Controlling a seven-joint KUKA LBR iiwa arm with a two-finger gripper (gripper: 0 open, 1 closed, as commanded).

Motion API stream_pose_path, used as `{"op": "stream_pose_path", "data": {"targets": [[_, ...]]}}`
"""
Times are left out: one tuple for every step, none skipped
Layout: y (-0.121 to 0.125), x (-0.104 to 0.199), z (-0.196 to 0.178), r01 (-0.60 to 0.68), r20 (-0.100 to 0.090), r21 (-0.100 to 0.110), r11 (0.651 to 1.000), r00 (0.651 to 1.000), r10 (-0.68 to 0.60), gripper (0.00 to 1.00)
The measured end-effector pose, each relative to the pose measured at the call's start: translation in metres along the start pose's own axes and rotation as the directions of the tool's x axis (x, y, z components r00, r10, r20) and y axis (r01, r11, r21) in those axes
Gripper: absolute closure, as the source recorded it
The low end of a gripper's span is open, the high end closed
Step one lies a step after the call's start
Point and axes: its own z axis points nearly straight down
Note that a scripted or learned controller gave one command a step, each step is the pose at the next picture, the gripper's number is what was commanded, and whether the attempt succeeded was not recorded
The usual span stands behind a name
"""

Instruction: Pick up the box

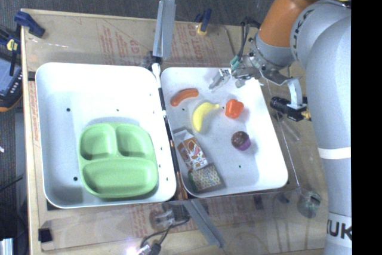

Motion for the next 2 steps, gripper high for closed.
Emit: {"op": "stream_pose_path", "data": {"targets": [[0.008, 0.001, 0.081, 0.049, -0.002, 0.003, 0.999, 0.999, -0.049, 0.00], [-0.003, 0.004, 0.028, 0.180, 0.001, 0.000, 0.984, 0.984, -0.180, 0.00]]}}
